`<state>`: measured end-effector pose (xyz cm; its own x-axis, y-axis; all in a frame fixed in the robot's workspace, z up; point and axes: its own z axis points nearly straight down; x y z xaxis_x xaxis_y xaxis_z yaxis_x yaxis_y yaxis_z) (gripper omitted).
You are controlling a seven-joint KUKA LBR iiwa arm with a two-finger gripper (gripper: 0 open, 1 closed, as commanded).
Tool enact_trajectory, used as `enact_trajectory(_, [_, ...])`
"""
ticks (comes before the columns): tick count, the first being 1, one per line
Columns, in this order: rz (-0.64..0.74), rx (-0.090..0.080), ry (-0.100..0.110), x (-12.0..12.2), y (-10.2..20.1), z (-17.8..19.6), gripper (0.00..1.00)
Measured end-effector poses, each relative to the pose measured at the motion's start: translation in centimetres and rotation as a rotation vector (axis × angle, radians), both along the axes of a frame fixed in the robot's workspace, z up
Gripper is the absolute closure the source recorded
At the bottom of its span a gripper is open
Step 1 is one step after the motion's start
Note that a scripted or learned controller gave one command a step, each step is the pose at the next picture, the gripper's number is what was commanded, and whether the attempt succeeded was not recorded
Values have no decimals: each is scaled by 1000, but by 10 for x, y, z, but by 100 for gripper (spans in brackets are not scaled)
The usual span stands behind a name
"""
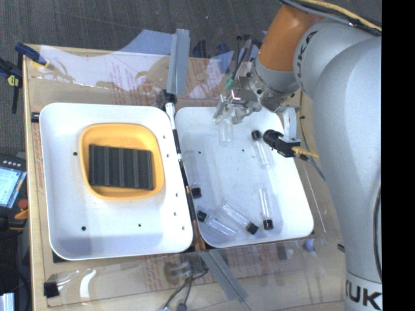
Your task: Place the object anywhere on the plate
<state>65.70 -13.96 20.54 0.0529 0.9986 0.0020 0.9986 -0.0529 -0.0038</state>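
The camera view looks down at a slant on a wooden bench (97,76) that carries two shallow white bins side by side. At the far left edge we see a small screen device (10,185) with a lit display, just off the bench.

In the left bin (61,225) sits the plate (120,162), a yellow dish with rounded corners, roughly in the middle of the bin. A dark ribbed insert (121,167) covers most of its centre. Nothing else lies on the plate.

A grey bar (177,60) stands at the back, above the seam between the two bins.

The right bin (214,173) holds several clear tubes with black caps. Near its front we see a cluster of tubes (227,220), lying at different angles and close to one another. A little further right, one capped tube (265,209) lies nearly upright in the view, apart from the cluster. Another tube (260,149) lies toward the right wall, higher up in the view.

At the back of the right bin the gripper (232,107) hangs pointing downward, with a clear tube (225,131) directly below its tips. The tube appears to hang from the tips, but we cannot tell whether the jaws are open or closed on it. Behind the gripper rises the arm (337,109), grey with an orange band (285,37), which takes up the right side of the view.
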Motion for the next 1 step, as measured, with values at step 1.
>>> enact_trajectory(1, [284,-1,1,0,65,10,100])
